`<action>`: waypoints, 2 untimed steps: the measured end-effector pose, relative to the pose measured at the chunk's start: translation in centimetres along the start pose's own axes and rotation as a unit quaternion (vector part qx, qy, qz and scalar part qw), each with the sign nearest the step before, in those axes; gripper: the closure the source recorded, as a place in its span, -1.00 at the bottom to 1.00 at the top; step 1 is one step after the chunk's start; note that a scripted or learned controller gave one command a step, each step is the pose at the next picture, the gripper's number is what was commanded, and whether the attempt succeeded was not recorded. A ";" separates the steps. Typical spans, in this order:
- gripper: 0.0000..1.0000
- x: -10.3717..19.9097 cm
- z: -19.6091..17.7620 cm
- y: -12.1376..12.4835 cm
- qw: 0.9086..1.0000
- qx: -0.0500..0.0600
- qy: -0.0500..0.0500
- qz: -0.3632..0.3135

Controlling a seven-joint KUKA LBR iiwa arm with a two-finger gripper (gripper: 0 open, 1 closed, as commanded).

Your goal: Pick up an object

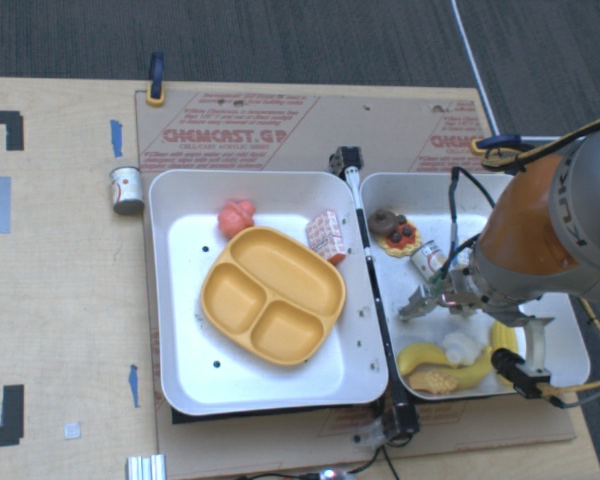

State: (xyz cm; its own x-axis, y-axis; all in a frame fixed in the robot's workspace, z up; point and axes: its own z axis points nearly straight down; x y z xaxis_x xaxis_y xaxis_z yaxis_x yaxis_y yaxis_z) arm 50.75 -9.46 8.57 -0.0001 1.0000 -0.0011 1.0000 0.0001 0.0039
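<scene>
Overhead view of two white bins; the arm (540,228) reaches over the right bin (572,363) from the right. The gripper (427,303) sits low in that bin, pointing left toward the divider. Whether its jaws are apart or together cannot be told at this size, and nothing is seen between them.

Candidate objects lie on every side of the jaws. Just below them are a banana (450,366), a small white lump (463,346) and a yellow corn-like piece (504,338). Just above them lies a small can (429,258), and beyond it a tart with red berries (394,231).

Likely faults: the jaws may close on bare bin floor, since no object lies squarely between them; the curved banana may roll or slide away when touched; and the crowded lower corner may cause two items to be nudged together, spoiling a clean grasp. The bin's left wall stands close ahead of the jaws and limits any further sweep.

Well to the left of the jaws, the left bin (175,298) holds a yellow divided plate (272,295), a pink lump (236,215) and a small carton (326,236). A tin (127,189) stands on the bench beyond it.
</scene>
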 end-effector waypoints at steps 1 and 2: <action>-1.00 0.0 0.0 2.8 1.000 0.000 0.000 0.000; -1.00 0.3 0.0 4.7 1.000 0.000 0.000 0.000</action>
State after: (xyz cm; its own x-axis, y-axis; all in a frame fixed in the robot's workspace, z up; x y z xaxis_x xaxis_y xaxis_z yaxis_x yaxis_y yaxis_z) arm 55.43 -9.20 8.58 -0.0009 1.0000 -0.0012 1.0000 0.0009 0.0032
